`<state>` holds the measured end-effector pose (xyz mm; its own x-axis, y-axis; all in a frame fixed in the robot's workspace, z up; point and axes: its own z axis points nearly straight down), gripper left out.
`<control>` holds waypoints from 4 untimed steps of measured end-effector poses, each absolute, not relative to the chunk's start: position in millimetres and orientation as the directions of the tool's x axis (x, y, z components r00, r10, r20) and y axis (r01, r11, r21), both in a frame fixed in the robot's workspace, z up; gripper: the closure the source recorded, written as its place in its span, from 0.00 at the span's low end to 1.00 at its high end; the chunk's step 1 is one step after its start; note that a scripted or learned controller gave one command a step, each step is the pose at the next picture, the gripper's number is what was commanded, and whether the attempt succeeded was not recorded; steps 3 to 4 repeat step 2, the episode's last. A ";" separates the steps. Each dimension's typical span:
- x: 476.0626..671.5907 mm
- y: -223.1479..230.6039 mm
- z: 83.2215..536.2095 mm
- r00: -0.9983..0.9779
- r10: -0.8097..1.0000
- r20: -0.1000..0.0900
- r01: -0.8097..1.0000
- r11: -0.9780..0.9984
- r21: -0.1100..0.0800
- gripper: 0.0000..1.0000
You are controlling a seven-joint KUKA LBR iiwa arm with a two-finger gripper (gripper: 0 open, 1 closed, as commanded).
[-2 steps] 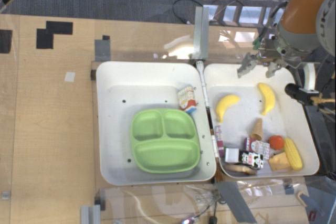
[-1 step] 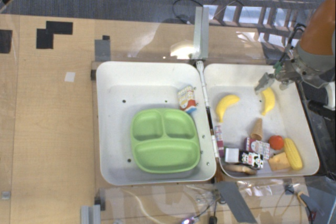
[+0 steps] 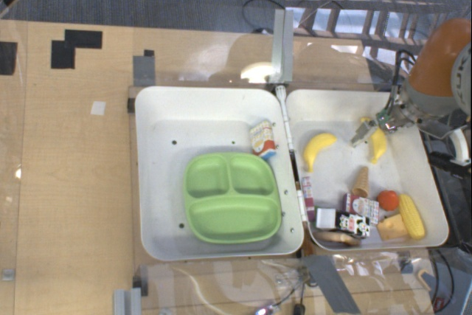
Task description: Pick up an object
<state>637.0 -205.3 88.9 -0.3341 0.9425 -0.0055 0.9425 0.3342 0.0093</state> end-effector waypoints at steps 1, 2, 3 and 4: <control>640.0 -204.5 102.6 -0.334 0.942 -0.009 0.942 0.335 0.018 1.00; 642.0 -128.6 199.3 -0.207 0.978 -0.002 0.978 0.207 0.009 1.00; 642.0 -128.6 199.3 -0.207 0.978 -0.002 0.978 0.207 0.009 1.00; 642.0 -128.6 199.3 -0.207 0.978 -0.002 0.978 0.207 0.009 1.00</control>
